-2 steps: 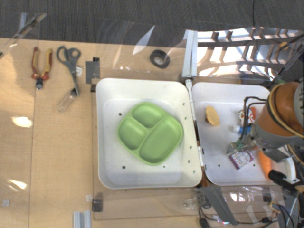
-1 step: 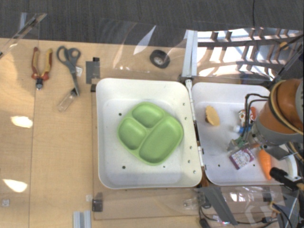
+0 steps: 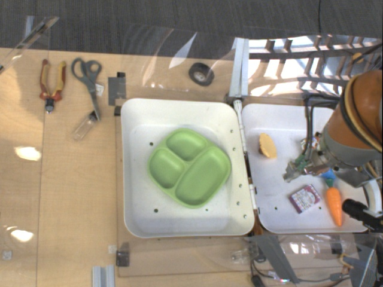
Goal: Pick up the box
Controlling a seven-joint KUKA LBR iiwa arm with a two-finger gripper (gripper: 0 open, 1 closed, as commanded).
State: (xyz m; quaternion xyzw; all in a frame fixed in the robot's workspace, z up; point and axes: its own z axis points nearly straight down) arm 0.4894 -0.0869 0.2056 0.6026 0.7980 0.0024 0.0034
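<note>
Your arm [image 3: 359, 115] reaches in from the right, its orange band sitting above the right bin [image 3: 263, 211], with the wrist bent down and leftward so the tool [image 3: 297, 169] hangs low over that bin's middle. You cannot tell from this angle whether the tool is wide or narrow; nothing is visible between its tips.

The box [image 3: 304, 198], small and purple-patterned, lies flat on the right bin's floor, just below and slightly right of the tool, apart from it. Count three loose items in that bin besides: one carrot [image 3: 334, 205] just right of the box, one small blue piece [image 3: 328, 176] touching the carrot's top end, and one yellow-orange food piece [image 3: 267, 146] near the bin's left wall, well apart from the box.

The left bin [image 3: 137, 214] holds one green divided plate [image 3: 190, 167] with three compartments, roughly centred.

On the bench [image 3: 60, 190] to the left you have one pair of red-handled pliers [image 3: 50, 84], one pair of grey scissors [image 3: 88, 79], and one roll of dark tape [image 3: 201, 73] behind the bins.
</note>
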